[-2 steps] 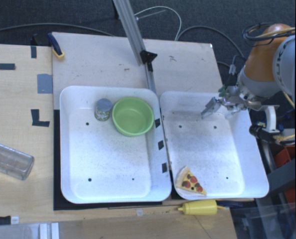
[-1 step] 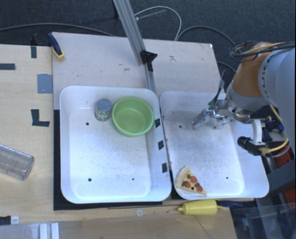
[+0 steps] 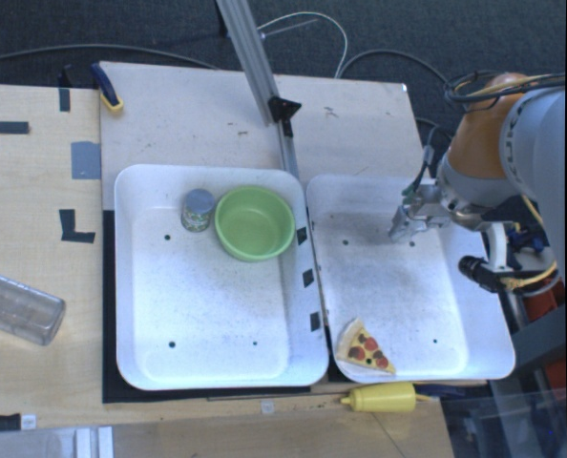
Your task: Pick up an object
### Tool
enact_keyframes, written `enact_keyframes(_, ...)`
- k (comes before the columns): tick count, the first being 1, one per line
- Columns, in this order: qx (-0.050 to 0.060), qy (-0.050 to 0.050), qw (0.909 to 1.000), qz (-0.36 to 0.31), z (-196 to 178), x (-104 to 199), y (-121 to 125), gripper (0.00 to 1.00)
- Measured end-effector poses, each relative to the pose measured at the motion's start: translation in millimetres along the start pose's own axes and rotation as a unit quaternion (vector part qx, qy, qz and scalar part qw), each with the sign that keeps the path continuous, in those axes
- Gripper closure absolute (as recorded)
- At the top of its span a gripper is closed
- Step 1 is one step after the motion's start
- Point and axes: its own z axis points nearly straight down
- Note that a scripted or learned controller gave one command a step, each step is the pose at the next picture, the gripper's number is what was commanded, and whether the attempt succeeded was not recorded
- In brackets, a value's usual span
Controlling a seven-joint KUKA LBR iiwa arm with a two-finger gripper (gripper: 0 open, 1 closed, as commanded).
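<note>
Mustard bottle [image 3: 379, 397], yellow and lying on its side, rests on the bench edge nearest the camera, just below the front rim of the right bin [image 3: 474, 356]. Inside that bin, tucked into its front left corner, lies a toy pizza slice [image 3: 364, 345] with red spots on it, its point aimed toward the back. The rest of the right bin's floor is bare white with a few dark specks. To the far left, on the wooden bench top, a clear plastic tube [image 3: 16, 306] lies on its side, well apart from both bins. The left bin [image 3: 207, 351] holds two things toward its back: a green bowl [image 3: 255, 222], upright and open, and a small grey-capped jar [image 3: 198, 210] touching or just beside the bowl's left edge. Farther back in the right bin, the gripper [image 3: 405, 227] hangs low over the bin floor near the back right part, pointing down and to the left, with nothing seen between its fingers; how wide they stand I cannot tell at this sharpness. The grey arm [image 3: 536, 146] with its orange band reaches in from the right, with cables looping around it. Beyond the bins, a grey metal pole [image 3: 250, 46] slants across the pale board, and a blue and yellow clamp [image 3: 106, 87] sits at the board's back left corner.
</note>
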Motion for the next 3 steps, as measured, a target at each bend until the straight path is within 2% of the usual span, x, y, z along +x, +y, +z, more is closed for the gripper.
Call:
enact_keyframes(1,-0.004,-0.001,1.0,0.001,-63.8,0.6,1.7,1.0)
enact_keyframes(2,-0.003,-0.001,1.0,0.001,-117.1,0.8,2.6,1.0)
enact_keyframes(3,0.0,0.001,1.0,-0.001,-105.8,54.5,6.4,1.0)
